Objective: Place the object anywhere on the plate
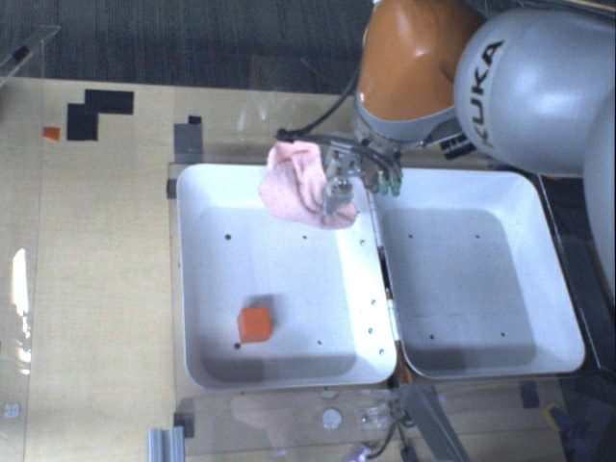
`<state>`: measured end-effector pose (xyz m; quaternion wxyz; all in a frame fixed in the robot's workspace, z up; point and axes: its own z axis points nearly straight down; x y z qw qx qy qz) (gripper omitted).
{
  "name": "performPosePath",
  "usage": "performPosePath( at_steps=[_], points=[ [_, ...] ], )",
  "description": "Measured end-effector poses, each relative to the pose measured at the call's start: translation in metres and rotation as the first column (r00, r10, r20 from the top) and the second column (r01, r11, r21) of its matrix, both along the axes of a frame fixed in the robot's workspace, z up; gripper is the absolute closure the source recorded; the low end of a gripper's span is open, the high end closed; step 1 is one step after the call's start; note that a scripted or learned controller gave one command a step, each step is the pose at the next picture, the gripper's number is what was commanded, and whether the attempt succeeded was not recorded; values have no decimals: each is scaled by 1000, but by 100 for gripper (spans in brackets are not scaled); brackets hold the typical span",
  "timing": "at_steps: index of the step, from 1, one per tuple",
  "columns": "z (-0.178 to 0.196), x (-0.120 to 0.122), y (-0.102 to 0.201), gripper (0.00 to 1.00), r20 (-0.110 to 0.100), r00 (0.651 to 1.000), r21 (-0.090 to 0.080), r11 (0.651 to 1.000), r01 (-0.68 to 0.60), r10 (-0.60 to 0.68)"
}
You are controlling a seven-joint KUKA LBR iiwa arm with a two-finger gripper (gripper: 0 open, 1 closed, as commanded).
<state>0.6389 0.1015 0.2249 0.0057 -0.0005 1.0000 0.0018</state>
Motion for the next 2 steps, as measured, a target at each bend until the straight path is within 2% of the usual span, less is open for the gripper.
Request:
performPosePath(
  at_steps=[1,2],
  points=[
    [3,-2,53,100,0,1000,1,1000,-1,1],
    [3,-1,53,0,1,1000,2,1000,-1,1]
  ],
)
